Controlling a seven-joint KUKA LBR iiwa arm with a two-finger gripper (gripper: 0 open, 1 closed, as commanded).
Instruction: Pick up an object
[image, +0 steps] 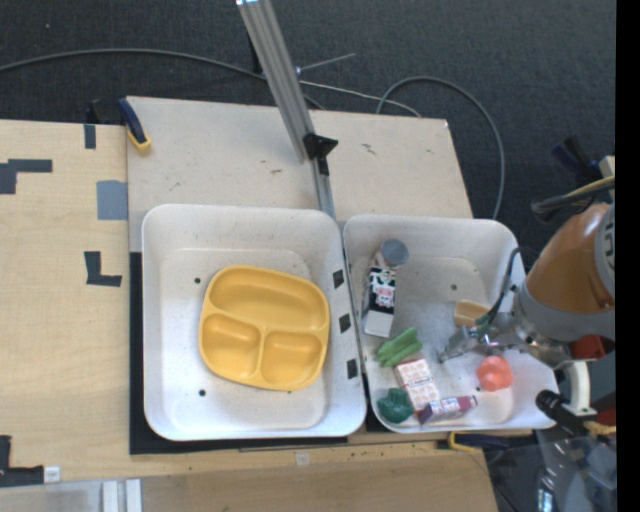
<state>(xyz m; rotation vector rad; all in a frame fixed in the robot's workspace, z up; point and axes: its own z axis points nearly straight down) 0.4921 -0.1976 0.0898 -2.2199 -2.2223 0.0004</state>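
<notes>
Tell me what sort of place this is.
Most likely a robotics lab test bench. Two shallow white bins sit side by side: the left bin bears a yellow divided tray, the right bin small mixed items. The grey-and-orange arm reaches in, and cables trail across the dark carpet.

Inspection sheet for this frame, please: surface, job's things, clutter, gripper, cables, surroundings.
Surface: two white bins; left bin, right bin.
Job's things: in the right bin, cow-print carton, green piece, red-patterned box, orange-topped item, marker.
Clutter: yellow divided plate in the left bin.
Gripper: gripper low inside the right bin; grasp unclear.
Cables: black cable across the floor.
Surroundings: metal pole, dark carpet.
</notes>
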